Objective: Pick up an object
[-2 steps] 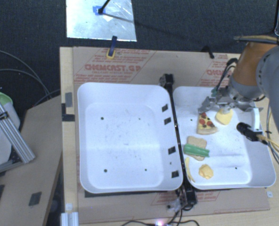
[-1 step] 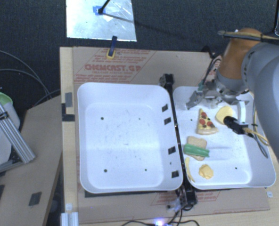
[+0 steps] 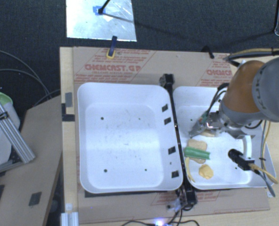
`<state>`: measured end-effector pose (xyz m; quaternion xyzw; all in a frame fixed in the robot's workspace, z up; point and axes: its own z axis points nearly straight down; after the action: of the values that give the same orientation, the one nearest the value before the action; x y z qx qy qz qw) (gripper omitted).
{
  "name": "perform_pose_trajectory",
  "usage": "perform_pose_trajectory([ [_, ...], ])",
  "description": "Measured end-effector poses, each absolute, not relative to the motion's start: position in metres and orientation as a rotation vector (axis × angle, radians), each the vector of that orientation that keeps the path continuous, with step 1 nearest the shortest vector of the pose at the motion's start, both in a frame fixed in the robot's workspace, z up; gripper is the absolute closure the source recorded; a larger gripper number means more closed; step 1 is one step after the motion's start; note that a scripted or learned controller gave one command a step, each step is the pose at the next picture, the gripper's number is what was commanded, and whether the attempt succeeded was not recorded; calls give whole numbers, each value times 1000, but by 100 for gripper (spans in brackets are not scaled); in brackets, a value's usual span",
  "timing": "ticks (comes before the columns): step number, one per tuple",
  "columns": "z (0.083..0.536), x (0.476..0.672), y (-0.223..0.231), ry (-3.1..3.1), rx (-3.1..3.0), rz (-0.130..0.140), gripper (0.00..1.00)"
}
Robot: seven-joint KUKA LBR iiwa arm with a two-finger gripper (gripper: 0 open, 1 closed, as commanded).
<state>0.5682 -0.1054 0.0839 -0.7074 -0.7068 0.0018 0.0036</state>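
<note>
- Gripper (image 3: 199,127) on the grey arm is reaching low into the right shallow white bin (image 3: 191,98); whether it is gripping anything, I cannot tell.
- A green oblong object (image 3: 196,152), a tan block (image 3: 199,145) and a yellow lump (image 3: 205,172) are lying just beneath it.
- Nothing is visibly lifted; the pick is probably still pending.

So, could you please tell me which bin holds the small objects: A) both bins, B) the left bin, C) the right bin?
C: the green object and the yellow lump both lie in the right bin, where the arm reaches in.
</note>
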Motion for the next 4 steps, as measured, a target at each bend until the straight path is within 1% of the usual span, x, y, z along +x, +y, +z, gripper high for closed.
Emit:
perform_pose_trajectory([
  [1,84,536,-82,-2220,-2218,1,0],
  [2,95,539,-84,-2224,-2222,-5,100],
  [3,195,486,-17,-2233,-2212,-9,100],
  [4,256,495,70,-2239,-2208,-13,100],
])
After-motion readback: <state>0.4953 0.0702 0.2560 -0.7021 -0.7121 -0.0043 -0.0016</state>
